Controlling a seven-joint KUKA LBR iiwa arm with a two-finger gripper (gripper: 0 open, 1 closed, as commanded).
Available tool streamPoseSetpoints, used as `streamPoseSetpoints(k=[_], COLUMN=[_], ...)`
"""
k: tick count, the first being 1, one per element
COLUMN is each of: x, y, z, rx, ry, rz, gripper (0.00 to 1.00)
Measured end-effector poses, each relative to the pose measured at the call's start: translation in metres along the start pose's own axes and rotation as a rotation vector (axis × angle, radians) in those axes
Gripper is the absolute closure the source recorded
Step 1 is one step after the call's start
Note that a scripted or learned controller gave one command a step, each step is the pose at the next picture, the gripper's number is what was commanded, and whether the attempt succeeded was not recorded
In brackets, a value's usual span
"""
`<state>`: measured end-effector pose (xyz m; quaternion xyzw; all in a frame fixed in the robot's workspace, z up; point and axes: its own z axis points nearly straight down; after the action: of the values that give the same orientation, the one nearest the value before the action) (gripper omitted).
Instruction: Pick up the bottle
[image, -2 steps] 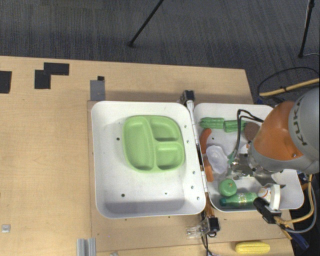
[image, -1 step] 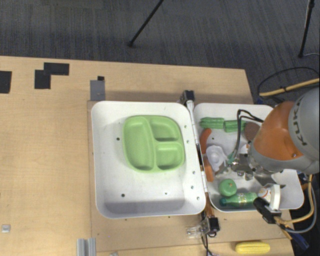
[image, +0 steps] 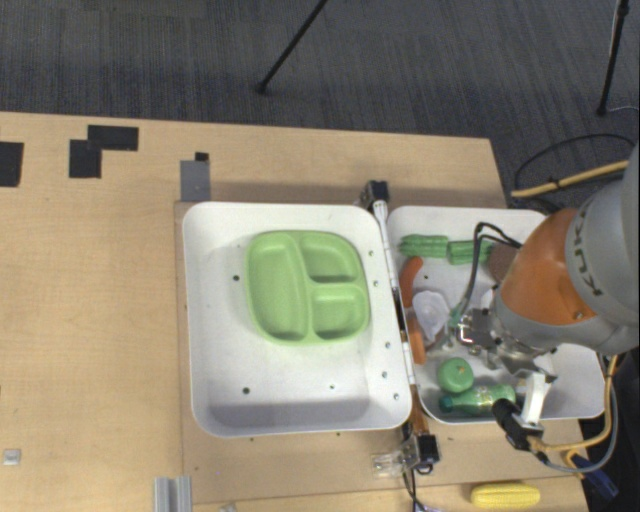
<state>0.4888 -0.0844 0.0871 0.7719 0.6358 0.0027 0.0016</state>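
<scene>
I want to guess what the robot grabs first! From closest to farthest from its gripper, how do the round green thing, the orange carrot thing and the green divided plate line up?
From the gripper:
1. Round green thing, right bin, just beside it.
2. Orange carrot thing, same bin, along its left wall.
3. Green divided plate, over in the left bin.
</scene>
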Motion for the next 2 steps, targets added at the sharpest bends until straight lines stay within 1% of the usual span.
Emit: streamPoseSetpoints(k=[1,2], x=[0.0012,0.0], y=[0.0001,0.0005], z=[0.0001,0.0002], rx=[-0.001,-0.001], ry=[0.0,0.002], rz=[0.095,0.13], gripper=[0.0,0.0])
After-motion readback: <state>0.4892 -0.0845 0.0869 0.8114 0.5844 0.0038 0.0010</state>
